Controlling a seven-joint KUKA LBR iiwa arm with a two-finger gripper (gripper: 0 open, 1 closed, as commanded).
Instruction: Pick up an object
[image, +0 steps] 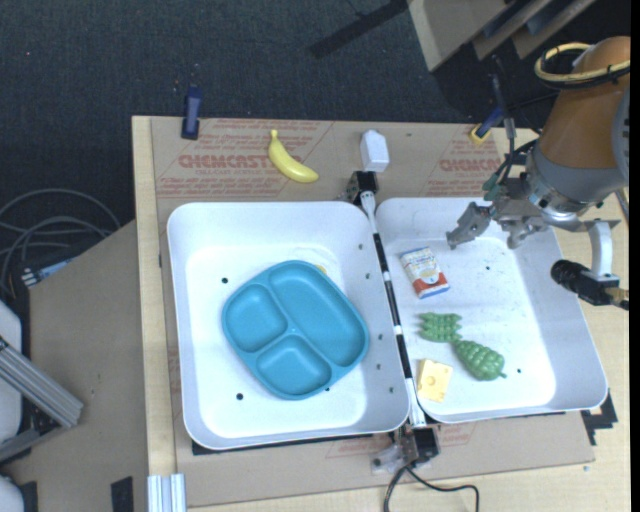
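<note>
The gripper (497, 226) hung over the far part of the right bin (560, 345), reaching in from the right, with the arm's orange band above it. Its two fingers stood spread apart, one toward the left and one toward the right, with nothing between them and no contact with any object that could be made out.

Three candidates lay in the right bin. A small carton (424, 272), white with red and blue print, lay nearest, just left of and nearer than the gripper. Nearer still lay a green toy (462, 345) with a knobbly body, and at the near left corner a flat yellow piece (434, 380), resting against the bin wall.

The left bin (200, 300) held a blue divided plate (292, 327). A toy banana (290, 160) lay on the bench beyond it, outside both bins.

Judgement on handling: the carton appeared light and fairly stiff, with flat faces suited to a two-finger pinch; taking it across its narrow width would likely be soundest. Its surface may be smooth, so a shallow hold could slip. The green toy looked light, probably firm, but irregular; its narrow middle would offer the best hold. The yellow piece looked too thin and too close to the wall for a ready grasp.
</note>
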